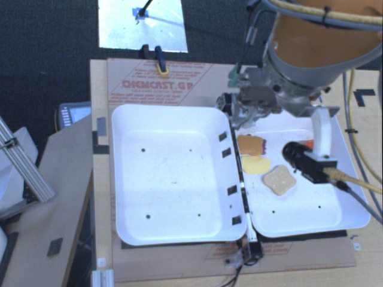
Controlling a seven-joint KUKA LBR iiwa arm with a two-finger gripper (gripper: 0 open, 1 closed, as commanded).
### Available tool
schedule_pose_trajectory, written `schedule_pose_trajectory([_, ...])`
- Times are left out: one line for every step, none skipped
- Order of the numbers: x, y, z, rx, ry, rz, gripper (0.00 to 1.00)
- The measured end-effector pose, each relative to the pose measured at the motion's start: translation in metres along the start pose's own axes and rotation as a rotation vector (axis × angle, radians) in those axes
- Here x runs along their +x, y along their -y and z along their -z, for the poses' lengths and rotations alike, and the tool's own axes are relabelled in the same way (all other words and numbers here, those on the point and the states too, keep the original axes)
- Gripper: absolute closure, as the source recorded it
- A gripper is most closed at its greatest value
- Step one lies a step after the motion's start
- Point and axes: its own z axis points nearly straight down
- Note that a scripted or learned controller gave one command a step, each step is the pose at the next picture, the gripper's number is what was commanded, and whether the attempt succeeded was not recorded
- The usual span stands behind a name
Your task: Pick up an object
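The right bin (311, 220) holds an orange flat piece (251, 144), a pale yellow piece (256, 164) just in front of it, and a tan toast-shaped piece (279, 180). A small red-orange bit (309, 143) peeks out behind the arm's hardware. My gripper (242, 116) hangs low over the far left corner of the right bin, just behind the orange piece and close to the divide between the bins. The large orange-banded wrist (326, 23) hides much of it from above.
The left bin (170, 172) lies beside the right one, with black clips (230, 172) along the shared edge. A black cylinder on a white bracket (305, 159) juts from the arm over the right bin. Cables (359, 184) trail to the right.
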Motion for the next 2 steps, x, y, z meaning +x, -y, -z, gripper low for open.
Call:
schedule_pose_trajectory([0.054, 0.000, 0.024, 0.007, 0.001, 0.003, 1.00])
schedule_pose_trajectory([0.099, -0.051, 0.044, 0.006, 0.002, 0.000, 1.00])
